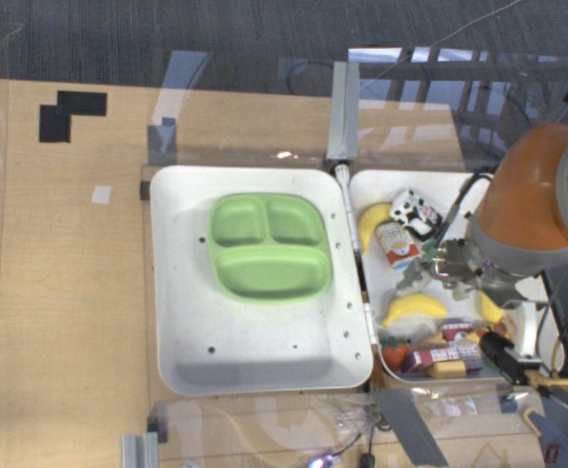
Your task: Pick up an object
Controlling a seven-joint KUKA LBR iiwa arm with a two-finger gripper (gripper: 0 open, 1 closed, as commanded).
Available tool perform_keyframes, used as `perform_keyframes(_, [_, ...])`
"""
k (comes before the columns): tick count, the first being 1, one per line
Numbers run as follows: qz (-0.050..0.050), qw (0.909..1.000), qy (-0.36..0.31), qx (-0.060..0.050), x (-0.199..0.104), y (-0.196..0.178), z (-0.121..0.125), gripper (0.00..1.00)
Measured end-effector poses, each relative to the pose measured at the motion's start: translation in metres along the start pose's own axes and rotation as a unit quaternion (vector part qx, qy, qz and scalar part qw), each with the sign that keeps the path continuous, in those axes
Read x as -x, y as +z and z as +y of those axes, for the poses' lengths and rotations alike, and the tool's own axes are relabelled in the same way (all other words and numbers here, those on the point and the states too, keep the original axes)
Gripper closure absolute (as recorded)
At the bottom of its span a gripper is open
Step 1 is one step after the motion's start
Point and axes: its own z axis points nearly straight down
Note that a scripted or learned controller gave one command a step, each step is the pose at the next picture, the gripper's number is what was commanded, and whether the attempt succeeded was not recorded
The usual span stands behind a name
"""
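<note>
Where end effector hangs: curved yellow banana, unmarked.

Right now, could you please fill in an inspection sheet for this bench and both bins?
Surface: wooden bench bearing two white bins side by side.
Job's things: right bin holds a yellow banana-like piece, a small carton, a black-and-white item and more packets.
Clutter: green divided plate in the left bin.
Grippers: gripper low over the right bin; grip unclear.
Cables: dark cable by the arm.
Surroundings: grey carpet beyond the bench.
</note>
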Motion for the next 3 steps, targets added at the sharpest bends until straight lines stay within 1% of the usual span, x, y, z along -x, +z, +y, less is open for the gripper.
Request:
perform_keyframes(1, [0.000,1.0000,0.000,0.000,0.000,0.000,0.000,0.00])
perform_keyframes(2, [0.000,0.9999,-0.011,-0.002,0.022,0.058,0.063,0.00])
perform_keyframes(3, [-0.001,0.9998,0.019,0.002,0.075,0.078,0.094,0.00])
